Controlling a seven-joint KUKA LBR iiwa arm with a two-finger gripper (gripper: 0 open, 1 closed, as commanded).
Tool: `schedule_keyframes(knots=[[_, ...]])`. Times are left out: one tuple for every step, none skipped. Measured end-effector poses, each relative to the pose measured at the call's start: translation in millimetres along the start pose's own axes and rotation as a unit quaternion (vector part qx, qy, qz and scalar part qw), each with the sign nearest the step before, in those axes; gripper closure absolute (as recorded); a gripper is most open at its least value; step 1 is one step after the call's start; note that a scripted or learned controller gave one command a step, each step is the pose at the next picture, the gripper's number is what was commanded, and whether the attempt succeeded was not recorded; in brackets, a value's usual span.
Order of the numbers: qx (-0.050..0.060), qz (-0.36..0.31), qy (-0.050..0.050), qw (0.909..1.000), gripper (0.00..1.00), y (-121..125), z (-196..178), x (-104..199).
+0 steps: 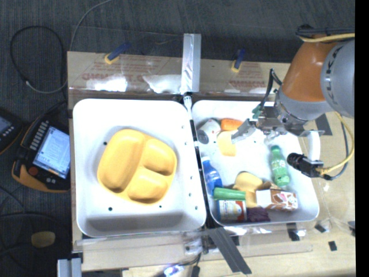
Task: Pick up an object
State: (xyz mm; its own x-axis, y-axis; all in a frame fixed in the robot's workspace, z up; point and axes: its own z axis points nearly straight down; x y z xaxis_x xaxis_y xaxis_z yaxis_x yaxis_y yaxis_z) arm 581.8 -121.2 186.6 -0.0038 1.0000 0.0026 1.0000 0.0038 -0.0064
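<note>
My gripper (257,134) hangs over the upper part of the right bin (305,212), its fingers spread apart with bare bin floor between them, so it is open. One fingertip (239,133) is just above a small yellow block (228,145). An orange piece (231,123) and a white-grey cup (207,130) lie to the left of it. A green bottle (279,166) lies below the gripper on the right. Lower down are a blue bottle (210,175), a green tube (229,194), a can (230,210), a yellow lump (248,181) and a red-white carton (280,199).
The left bin (86,212) holds a large yellow lobed object (136,165). A ridge (196,166) divides the two bins. The arm's orange band (308,68) and a cable (340,154) sit over the right bin's upper right corner. A handheld pendant (43,154) lies off the bench at left.
</note>
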Motion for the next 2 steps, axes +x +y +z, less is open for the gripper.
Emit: schedule_keyframes(knots=[[-0.001,0.005,-0.003,1.0,0.0,36.9,95.4,9.9],[-0.001,0.021,-0.002,0.9998,0.0,60.4,5.8,41.5]])
